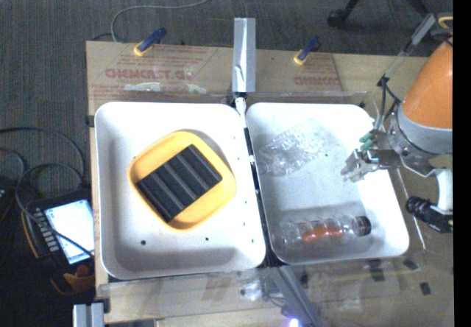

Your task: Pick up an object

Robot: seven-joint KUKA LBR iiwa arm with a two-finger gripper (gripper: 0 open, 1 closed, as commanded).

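Grey arm [430, 108] with orange band enters from right. I see gripper [358, 166] over right bin [383, 244], near its right wall; jaws state: I cannot tell. Clear plastic bottle [322, 230] lies on its side near front wall. Crumpled clear wrap [294, 147] at bin's rear left. Yellow tray with black ribbed insert [182, 178] fills left bin [118, 244].

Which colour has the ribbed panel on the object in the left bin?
Black, set in a yellow frame; the ribbed panel shows clearly in the camera view.
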